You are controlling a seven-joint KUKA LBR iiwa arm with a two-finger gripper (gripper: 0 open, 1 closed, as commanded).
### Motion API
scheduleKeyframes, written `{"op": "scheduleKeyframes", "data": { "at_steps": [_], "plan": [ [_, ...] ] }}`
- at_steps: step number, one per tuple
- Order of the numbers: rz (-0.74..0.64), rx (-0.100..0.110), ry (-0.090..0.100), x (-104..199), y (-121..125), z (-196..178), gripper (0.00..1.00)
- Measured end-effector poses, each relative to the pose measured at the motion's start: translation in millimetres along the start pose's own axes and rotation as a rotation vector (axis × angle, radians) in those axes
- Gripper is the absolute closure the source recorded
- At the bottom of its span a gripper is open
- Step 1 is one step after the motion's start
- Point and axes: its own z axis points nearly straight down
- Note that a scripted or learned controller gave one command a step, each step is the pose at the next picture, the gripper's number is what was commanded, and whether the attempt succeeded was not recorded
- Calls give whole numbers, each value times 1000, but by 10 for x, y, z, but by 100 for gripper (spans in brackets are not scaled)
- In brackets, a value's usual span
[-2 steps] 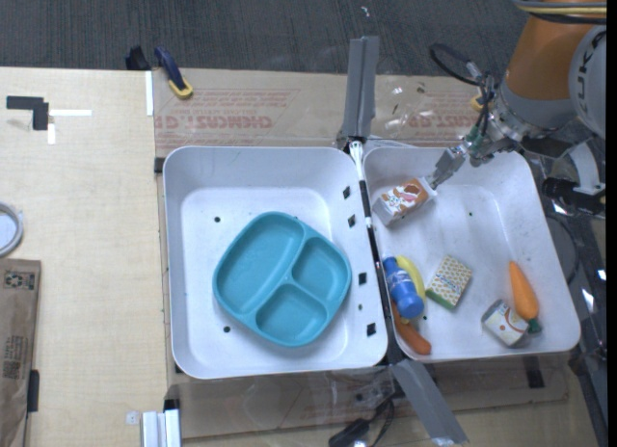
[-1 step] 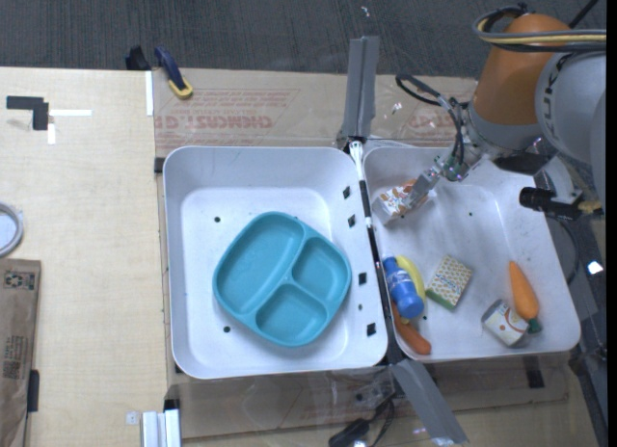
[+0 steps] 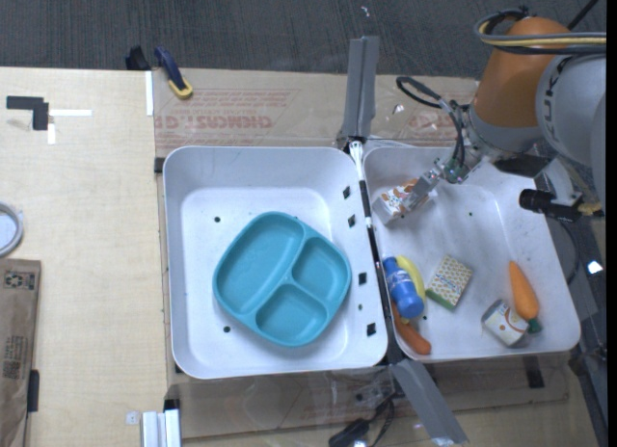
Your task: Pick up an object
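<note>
Nearest me lies the blue tray (image 3: 281,278); my hand (image 3: 421,192), grip state unclear, hovers by the small carton (image 3: 393,202) just leftward.

Tray (image 3: 281,279) in left bin (image 3: 183,243) (carrot (image 3: 523,290) in right bin (image 3: 559,272)).

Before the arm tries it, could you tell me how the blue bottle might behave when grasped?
The blue bottle lies on its side, so it may roll. Its surface looks smooth, probably slippery. It rests against the bin wall, leaving little room.
</note>
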Motion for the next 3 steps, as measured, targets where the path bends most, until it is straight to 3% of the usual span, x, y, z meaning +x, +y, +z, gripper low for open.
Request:
{"op": "scheduleKeyframes", "data": {
  "at_steps": [1,3],
  "plan": [
    [100,0,-9,80,44,27,0],
    [92,6,-8,78,70,29,0]
  ]
}}
